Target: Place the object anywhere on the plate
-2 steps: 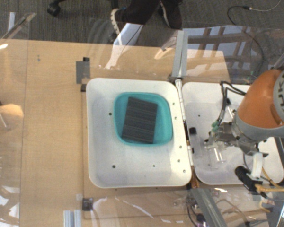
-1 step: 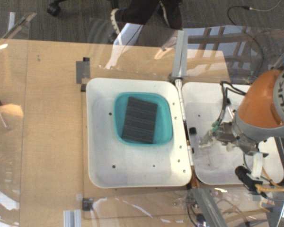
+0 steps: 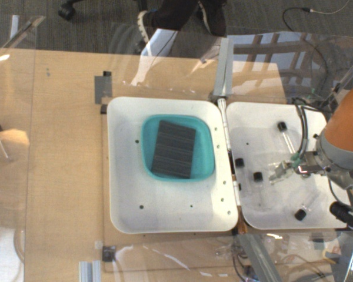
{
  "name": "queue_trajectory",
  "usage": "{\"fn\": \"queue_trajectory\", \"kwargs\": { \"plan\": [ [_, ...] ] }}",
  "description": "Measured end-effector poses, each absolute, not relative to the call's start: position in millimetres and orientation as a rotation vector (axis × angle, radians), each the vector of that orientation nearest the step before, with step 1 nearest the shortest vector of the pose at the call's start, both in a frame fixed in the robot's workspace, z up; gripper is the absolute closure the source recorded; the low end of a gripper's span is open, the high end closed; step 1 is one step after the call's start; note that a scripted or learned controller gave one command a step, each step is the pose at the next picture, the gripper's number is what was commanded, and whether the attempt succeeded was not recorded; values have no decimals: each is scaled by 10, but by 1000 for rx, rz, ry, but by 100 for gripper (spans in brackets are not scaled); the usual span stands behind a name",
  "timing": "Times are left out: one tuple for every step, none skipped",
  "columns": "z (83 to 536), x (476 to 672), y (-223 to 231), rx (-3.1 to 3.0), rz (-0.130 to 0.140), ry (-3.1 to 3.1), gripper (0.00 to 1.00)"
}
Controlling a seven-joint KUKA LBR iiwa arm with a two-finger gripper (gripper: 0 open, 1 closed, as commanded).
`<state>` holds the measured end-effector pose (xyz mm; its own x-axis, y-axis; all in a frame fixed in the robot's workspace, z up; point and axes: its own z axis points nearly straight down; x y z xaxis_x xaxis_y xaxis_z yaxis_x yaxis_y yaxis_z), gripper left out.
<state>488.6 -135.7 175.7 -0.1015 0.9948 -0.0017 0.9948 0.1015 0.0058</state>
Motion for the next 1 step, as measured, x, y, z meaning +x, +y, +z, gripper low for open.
{"fn": "queue_trajectory", "kwargs": {
  "plan": [
    [2469,4894,-2062,2018,5,2395,0]
  ]
}}
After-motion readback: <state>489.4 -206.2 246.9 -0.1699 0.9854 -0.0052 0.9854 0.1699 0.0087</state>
